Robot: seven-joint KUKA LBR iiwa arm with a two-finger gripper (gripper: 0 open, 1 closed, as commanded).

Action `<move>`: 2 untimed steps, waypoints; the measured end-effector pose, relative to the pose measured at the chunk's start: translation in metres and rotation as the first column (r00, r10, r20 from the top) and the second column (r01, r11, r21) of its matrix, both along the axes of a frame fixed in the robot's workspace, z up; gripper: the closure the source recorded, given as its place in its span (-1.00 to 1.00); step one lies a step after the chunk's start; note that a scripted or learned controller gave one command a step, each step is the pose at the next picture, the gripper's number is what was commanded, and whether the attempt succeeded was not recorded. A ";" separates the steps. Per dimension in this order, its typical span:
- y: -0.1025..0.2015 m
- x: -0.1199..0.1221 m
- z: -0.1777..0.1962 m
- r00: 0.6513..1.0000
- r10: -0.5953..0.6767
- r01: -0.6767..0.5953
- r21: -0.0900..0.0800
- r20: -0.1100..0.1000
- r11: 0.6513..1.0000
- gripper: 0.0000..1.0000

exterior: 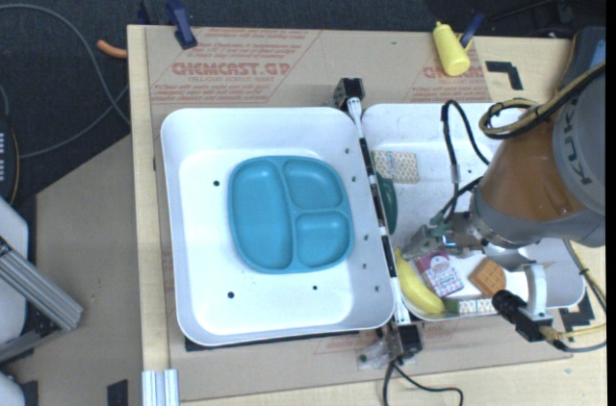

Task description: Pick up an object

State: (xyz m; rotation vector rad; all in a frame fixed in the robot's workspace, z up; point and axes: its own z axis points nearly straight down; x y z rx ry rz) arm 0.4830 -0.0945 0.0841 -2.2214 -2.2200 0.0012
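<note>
We see the arm [539, 183] over the right bin [423, 120], gripper [438, 241] low among the clutter | we cannot tell its opening or any hold | banana [416, 287] at near-left corner, small packet [443, 277] just beside it | blue divided plate [289, 212] centred in left bin [192, 154]

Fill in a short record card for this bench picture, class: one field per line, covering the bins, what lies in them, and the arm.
left bin: holds a blue divided plate
right bin: banana by its near left corner, a small red-and-white packet beside it, a patterned flat piece farther back
arm: reaches in from the right, low over the right bin
tool: near the banana and packet; grip cannot be judged
bench edge: yellow clamp, blue clamp
</note>
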 end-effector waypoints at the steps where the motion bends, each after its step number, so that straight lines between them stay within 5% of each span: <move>1: 0.000 0.000 0.010 1.000 0.000 0.000 0.000 0.001 1.000 1.00; 2: 0.076 0.063 0.101 1.000 0.002 -0.002 0.001 0.003 1.000 1.00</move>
